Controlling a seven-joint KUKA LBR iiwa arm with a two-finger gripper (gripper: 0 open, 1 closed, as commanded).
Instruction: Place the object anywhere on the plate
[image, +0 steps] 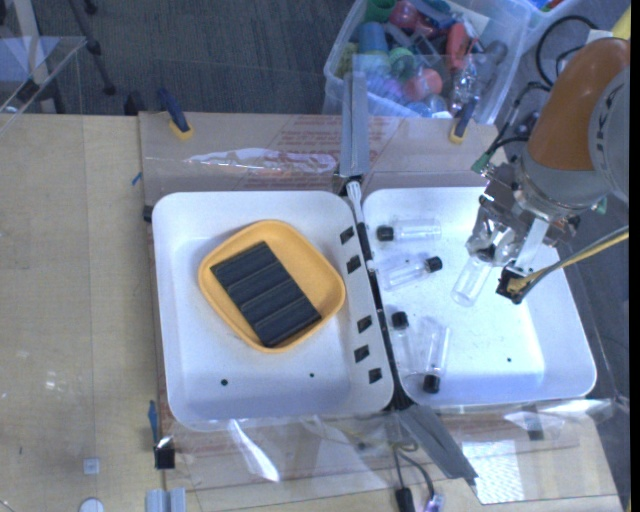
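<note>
- In the right white bin (560, 350), the grey arm's two-finger gripper (493, 258) hangs low with a clear plastic vial (470, 281) apparently clasped between its fingers, tilted.
- Other clear vials with black caps (408, 270) lie loose nearby.
- In the left white bin (180, 330), a yellow square plate (215, 262) carries a ridged dark slab (268, 293).
- The step looks like lifting after a grasp; next, the vial must travel left over the divider to the plate.

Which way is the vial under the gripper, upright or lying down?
Tilted, hanging below the gripper: the clear vial slants down-left over the right bin.
</note>
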